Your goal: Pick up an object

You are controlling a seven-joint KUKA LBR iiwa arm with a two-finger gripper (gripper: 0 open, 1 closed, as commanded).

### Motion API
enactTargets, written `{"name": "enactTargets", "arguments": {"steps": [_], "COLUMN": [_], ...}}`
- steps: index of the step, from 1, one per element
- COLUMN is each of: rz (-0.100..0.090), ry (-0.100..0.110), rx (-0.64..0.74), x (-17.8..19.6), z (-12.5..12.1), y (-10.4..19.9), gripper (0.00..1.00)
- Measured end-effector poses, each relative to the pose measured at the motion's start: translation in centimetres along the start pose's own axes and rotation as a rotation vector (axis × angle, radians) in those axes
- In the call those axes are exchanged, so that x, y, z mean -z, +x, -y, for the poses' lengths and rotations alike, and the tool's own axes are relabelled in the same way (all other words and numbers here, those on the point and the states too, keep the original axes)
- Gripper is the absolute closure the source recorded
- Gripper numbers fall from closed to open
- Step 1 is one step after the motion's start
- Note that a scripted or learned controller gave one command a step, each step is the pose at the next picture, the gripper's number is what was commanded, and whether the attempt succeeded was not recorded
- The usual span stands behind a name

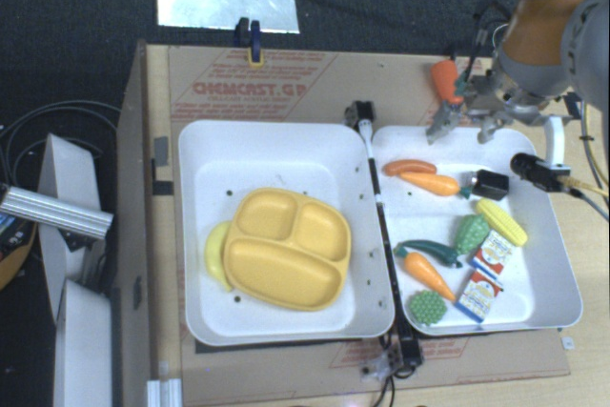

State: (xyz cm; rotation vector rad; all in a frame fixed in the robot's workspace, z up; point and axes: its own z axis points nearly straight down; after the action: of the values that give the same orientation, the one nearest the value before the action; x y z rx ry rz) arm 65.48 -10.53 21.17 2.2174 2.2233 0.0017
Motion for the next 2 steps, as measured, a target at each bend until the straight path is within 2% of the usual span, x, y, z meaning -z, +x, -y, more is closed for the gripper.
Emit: {"name": "enactTargets", "arguments": {"steps": [1, 2], "rz": [0.000, 0.000], "ry": [0.001, 0.016], "rx": [-0.001, 0.001], "x": [-12.7, -12.9], "z": [-0.1, -1.0], "y": [0.0, -6.4], "gripper": [0.00, 0.00]}}
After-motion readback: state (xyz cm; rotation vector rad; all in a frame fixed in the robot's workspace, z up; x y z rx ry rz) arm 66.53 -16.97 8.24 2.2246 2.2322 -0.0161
